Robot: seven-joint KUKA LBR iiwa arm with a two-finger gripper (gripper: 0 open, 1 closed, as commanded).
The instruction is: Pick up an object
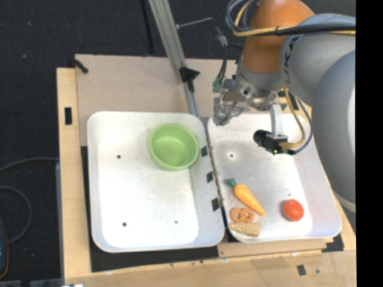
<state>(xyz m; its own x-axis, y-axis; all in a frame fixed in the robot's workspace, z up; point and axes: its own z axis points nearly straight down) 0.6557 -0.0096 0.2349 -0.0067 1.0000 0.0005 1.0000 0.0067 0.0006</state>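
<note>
In the right bin (311, 178) lie a toy carrot (248, 198) with a green top, a pretzel (242, 214), a tan cracker (246, 228) and a red tomato (292, 210), all near the bin's front. A green bowl (173, 146) sits at the back of the left bin (119, 190). My gripper (222, 116) hangs over the back left corner of the right bin, well behind the carrot and beside the bowl. Nothing shows between its fingers.
A slanted metal post (173, 46) rises behind the two bins, ending near the gripper. A black cable clip (269, 141) dangles from the wrist over the right bin. The bench's wooden edge frames the bins.
</note>
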